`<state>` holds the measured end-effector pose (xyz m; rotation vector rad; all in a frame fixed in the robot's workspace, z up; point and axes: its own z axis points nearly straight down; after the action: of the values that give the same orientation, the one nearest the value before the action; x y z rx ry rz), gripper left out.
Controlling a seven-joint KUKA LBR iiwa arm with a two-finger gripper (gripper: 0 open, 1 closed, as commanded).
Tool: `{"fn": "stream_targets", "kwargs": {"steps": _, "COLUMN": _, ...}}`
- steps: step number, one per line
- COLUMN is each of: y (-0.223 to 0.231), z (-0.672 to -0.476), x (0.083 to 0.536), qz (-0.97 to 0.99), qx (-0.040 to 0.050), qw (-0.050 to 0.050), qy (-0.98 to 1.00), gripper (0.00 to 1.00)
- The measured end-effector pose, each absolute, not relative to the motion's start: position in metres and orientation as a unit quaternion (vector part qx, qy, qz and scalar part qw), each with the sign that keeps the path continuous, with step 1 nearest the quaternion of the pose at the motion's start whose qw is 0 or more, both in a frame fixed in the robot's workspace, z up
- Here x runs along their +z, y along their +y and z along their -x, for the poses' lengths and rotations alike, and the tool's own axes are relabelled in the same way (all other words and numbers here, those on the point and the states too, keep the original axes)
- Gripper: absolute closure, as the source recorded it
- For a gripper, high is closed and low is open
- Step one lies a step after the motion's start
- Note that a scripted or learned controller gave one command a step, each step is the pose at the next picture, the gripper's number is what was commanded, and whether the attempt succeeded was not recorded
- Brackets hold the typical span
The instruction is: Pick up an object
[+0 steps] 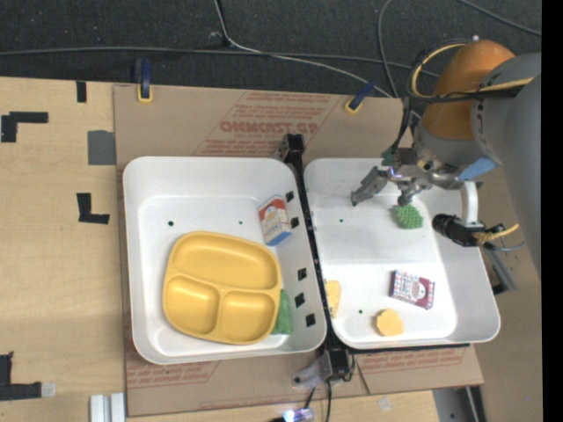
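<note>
Operator, your counter point(53, 262) carries two white bins side by side. The left bin point(141, 183) holds a yellow divided tray point(220, 287) at its near side, with a green item point(283, 313) wedged against the tray's right edge. A small red, white and blue carton point(275, 220) stands just beyond the tray, near the bin's right wall. The right bin point(475, 315) holds four small things. A green object point(407, 215) lies at the far side; a patterned purple packet point(412, 288) lies nearer, well apart from it. An orange piece point(388, 323) sits by the near rim, and a yellow piece point(332, 294) rests against the left wall. Your arm point(466, 95) reaches in from the right. Its jaws point(393, 184) stand wide and hold nothing, poised just beyond and left of the green object.
</note>
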<state>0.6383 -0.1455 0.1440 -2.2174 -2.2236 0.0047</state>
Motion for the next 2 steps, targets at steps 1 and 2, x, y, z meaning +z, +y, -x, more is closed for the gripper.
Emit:
{"fn": "stream_targets", "kwargs": {"steps": 1, "y": -0.144, "z": -0.638, "x": 0.091, "qz": 0.706, "qx": 0.0018, "qw": 0.001, "qy": -0.708, "gripper": 0.0}}
{"fn": "stream_targets", "kwargs": {"steps": 2, "y": -0.144, "z": -0.638, "x": 0.103, "qz": 0.706, "qx": 0.0011, "qw": 0.0, "qy": -0.708, "gripper": 1.0}}
